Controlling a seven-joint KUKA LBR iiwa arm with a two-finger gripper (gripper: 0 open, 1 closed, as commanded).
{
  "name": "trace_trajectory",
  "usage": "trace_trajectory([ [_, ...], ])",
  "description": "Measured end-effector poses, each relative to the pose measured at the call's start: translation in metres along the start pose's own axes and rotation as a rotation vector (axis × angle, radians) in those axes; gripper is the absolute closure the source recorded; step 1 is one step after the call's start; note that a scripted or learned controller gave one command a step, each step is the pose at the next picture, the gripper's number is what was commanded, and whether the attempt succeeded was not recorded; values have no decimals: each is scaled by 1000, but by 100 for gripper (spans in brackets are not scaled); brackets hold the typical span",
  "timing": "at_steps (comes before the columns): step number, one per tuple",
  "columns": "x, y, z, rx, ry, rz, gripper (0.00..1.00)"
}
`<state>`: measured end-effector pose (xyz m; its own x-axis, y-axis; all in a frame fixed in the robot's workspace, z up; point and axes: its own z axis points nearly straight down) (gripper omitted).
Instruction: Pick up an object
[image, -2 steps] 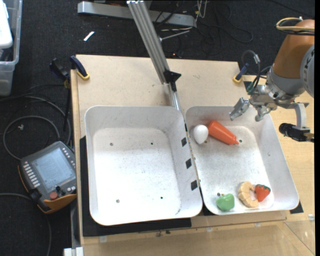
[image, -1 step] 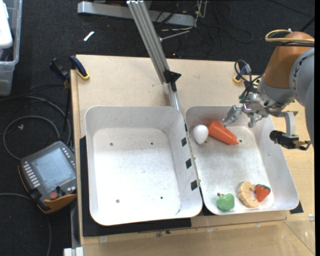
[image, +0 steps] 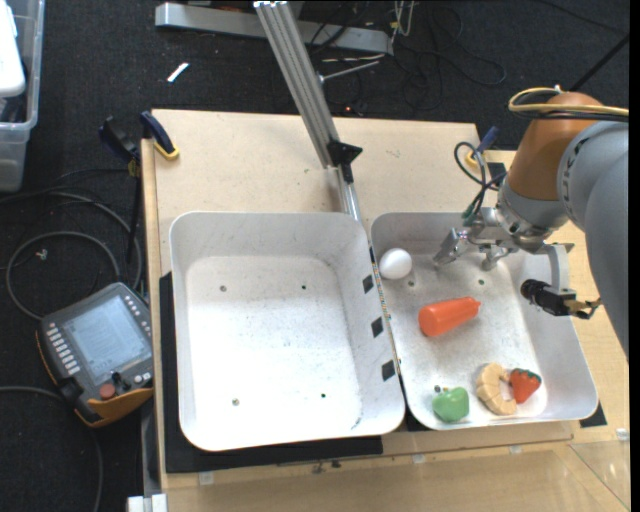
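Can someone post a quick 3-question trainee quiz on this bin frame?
1. True or false: the orange carrot lies in the left bin.
2. Which item lies nearest the divider between the bins? A) white ball B) strawberry C) green pepper
3. Fill in: the hand hovers over the ____ bin's far end.

Key:
1. False. The carrot is in the right bin.
2. A. The ball sits by the divider; the strawberry is near the right wall.
3. Right.
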<state>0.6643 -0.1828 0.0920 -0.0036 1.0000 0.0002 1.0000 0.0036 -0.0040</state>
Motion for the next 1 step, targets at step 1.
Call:
trace_trajectory([
  [1,0,2,-15,-7,-2,-1,100],
])
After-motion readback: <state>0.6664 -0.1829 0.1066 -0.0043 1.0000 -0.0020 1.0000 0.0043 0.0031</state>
